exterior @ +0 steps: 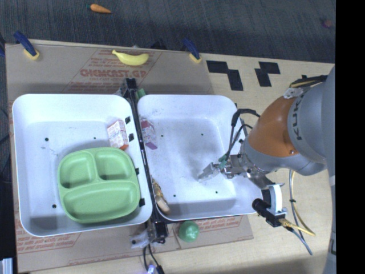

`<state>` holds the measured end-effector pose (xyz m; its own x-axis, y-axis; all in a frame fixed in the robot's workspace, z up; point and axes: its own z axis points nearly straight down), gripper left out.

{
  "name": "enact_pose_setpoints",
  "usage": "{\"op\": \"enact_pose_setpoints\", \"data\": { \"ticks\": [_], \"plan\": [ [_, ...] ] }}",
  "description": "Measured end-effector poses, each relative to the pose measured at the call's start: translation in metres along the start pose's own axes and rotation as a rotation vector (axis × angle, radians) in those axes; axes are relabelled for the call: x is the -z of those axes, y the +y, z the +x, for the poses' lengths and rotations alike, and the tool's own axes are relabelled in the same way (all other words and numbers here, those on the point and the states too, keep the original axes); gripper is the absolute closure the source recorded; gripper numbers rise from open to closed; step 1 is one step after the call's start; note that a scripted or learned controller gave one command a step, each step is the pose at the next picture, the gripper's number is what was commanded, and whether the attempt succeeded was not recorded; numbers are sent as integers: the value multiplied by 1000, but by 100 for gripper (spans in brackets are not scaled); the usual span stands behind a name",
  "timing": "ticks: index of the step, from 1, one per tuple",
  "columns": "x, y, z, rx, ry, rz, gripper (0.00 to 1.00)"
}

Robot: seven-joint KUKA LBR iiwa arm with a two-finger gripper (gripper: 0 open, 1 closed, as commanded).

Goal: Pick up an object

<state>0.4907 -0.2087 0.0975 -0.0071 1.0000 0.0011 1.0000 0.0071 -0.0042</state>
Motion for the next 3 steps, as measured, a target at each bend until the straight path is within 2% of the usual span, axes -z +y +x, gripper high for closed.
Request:
{"op": "enact_pose_setpoints", "data": {
  "ticks": [1, 2, 3],
  "plan": [
    [-5, 73, -1, -1, 0, -3, 0],
    [4, 28, 7, 0, -1, 0, 0],
    [23, -14, 77, 1, 1, 0, 0]
  ]
}}
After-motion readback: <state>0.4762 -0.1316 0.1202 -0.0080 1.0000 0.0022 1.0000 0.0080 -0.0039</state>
